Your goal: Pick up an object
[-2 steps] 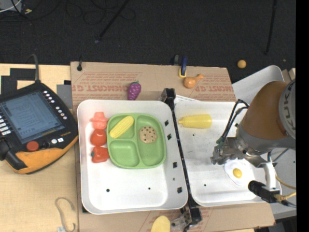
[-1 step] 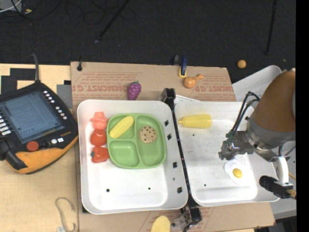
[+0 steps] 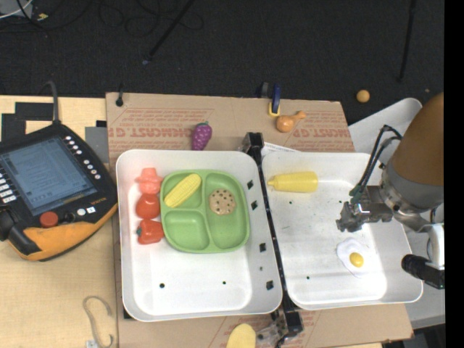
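end effector (image 3: 350,217) above fried egg (image 3: 355,258)

Red print on the cardboard, read upside down

The cardboard sheet (image 3: 232,122) lying under and behind both bins, well beyond the jaws toward the far side of the bench, bears red lettering printed twice along its far strip, inverted from this view; it appears to read "CHMCNZT. G P" or similar, and the letters are too blurred to be sure. The screen of the teach pendant (image 3: 43,169), far across from the jaws past the other bin, shows lines too small to read.
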